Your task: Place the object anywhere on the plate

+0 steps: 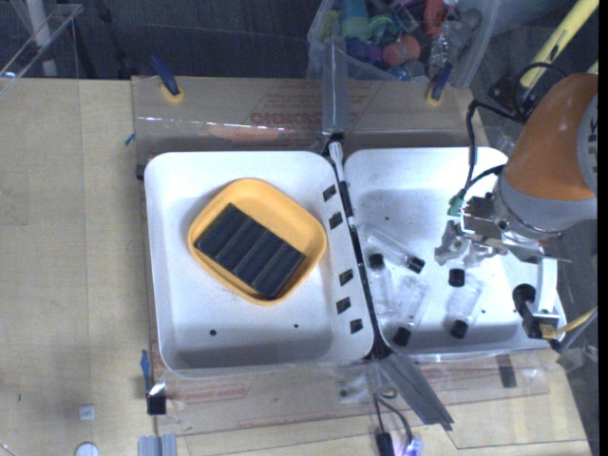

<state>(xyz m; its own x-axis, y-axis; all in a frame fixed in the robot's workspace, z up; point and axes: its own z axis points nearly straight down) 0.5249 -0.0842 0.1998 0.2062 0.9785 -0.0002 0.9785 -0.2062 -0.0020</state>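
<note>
Arm hovering over right bin (494, 164), gripper (467, 245) pointing down; what it has hold of, can't tell. Clear vials (410, 297) lying scattered below it. Yellow plate (309, 231) sitting in left bin (180, 183), already carrying dark ridged object (250, 247). Risk: slippery vial rolling away, divider blocking transfer.

At nine o'clock, a glossy yellow plastic plate (258, 240) bears a matt, ribbed black pad (249, 248); the white bins (180, 331) look smooth.
</note>
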